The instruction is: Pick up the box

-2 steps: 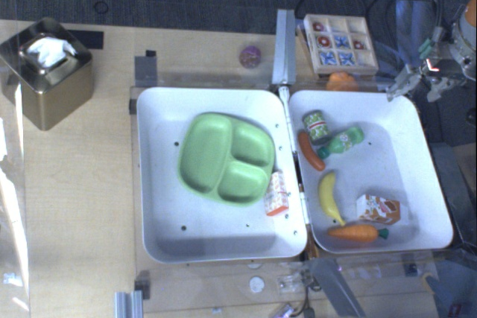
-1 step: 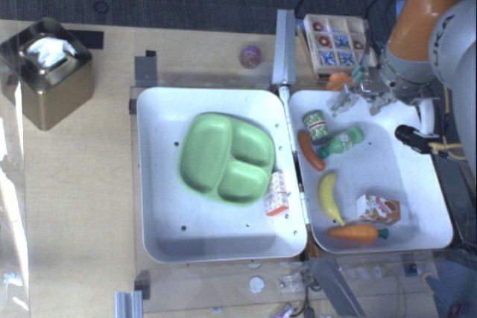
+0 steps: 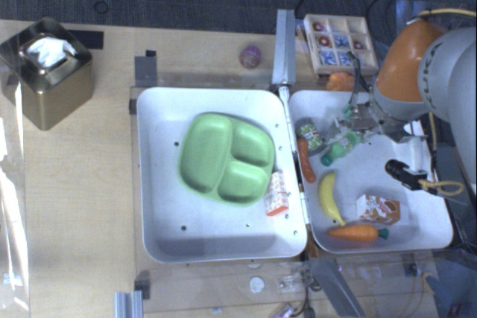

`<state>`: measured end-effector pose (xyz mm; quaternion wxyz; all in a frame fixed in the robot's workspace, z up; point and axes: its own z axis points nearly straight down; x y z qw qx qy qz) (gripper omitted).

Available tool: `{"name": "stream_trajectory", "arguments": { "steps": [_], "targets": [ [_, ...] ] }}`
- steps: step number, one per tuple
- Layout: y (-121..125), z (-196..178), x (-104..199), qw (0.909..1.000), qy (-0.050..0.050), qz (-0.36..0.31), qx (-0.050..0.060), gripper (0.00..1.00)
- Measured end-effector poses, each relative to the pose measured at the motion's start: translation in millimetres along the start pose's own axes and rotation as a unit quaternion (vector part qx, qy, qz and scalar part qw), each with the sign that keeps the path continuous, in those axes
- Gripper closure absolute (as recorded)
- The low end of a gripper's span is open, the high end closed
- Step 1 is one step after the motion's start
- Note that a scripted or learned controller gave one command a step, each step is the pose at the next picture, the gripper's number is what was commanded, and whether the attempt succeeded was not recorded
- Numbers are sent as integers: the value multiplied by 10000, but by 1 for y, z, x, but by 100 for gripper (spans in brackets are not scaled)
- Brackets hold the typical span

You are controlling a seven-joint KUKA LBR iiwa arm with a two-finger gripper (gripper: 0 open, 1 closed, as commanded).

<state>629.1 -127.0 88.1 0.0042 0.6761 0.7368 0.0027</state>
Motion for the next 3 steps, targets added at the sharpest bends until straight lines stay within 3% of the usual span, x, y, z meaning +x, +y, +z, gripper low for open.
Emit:
{"name": "stream_trajectory", "arguments": {
  "steps": [1, 2, 3],
  "targets": [
    [4, -14, 0, 10000, -14, -9, -53, 100],
    [47, -99, 91, 9963, 12, -863, -1, 100],
    [8, -98, 172, 9922, 21, -1248, 14, 100]
  ]
}}
